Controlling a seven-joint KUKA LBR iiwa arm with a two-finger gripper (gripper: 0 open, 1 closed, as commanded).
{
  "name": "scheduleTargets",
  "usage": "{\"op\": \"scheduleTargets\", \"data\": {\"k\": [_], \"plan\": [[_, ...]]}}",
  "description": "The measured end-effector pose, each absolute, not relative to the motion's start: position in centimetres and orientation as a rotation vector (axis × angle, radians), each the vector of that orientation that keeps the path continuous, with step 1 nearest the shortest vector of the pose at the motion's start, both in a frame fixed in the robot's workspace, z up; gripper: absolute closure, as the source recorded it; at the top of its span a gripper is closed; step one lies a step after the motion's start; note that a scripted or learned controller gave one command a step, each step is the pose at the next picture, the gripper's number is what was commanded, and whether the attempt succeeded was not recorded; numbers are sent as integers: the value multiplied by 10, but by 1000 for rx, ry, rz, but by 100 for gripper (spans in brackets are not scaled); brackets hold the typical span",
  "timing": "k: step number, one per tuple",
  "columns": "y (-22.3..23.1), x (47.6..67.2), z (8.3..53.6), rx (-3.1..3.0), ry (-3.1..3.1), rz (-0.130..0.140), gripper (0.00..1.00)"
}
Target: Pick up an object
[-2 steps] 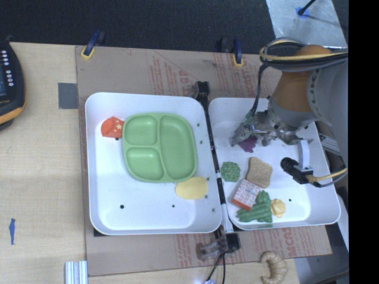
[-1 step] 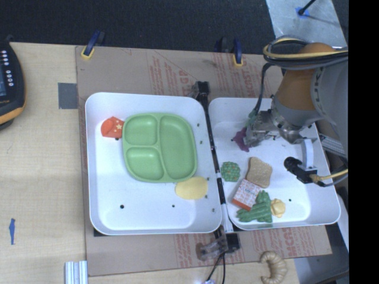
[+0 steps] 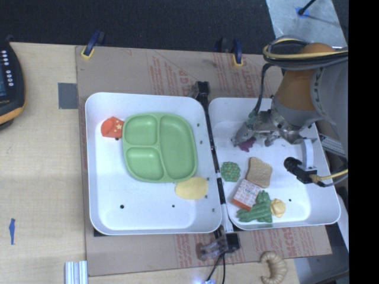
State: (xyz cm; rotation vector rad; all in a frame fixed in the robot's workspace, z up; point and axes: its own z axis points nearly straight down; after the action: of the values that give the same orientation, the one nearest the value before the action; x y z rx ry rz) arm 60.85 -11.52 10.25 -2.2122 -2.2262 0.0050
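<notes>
- arm [image 3: 305, 87] comes in from the right, grey w/ orange band, bent down over the right bin [image 3: 331, 209]
- gripper [image 3: 251, 136] sits low at the upper left part of that bin, fingers pointing left-ish
- there's a small purple thing [image 3: 247, 143] right at the fingertips, touching or nearly, but can't tell if it's actually between them. fingers too blurry/dark to say wide or narrow tbh
- rest of right bin: green bumpy ball [image 3: 230, 171] near the left wall, brown bread slice [image 3: 259, 172] just beside it, red/white packet [image 3: 245, 193] below the bread, green leafy veg [image 3: 257, 209] touching the packet's lower edge, small yellow piece [image 3: 277, 206] next to the veg
- left bin [image 3: 106, 212]: green 3-compartment plate [image 3: 160, 147] in the middle, red item w/ a star [image 3: 112, 127] at the plate's upper left, yellow lemon-ish thing [image 3: 192, 188] at its lower right corner
- both bins sit on cardboard on the table [image 3: 41, 182]; tan curly thing [image 3: 275, 267] lies outside the bins by the bottom edge
</notes>
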Motion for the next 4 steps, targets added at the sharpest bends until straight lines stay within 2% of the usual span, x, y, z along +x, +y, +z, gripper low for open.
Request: {"op": "scheduleTargets", "data": {"k": [1,2,3,4], "plan": [[-198,642,92,-2225,-2222,4,0],[-179,657,102,-2216,-2227,0,0],[-181,657,113,-2213,-2230,3,100],[-166,651,170,-2218,-2231,-4,100]]}}
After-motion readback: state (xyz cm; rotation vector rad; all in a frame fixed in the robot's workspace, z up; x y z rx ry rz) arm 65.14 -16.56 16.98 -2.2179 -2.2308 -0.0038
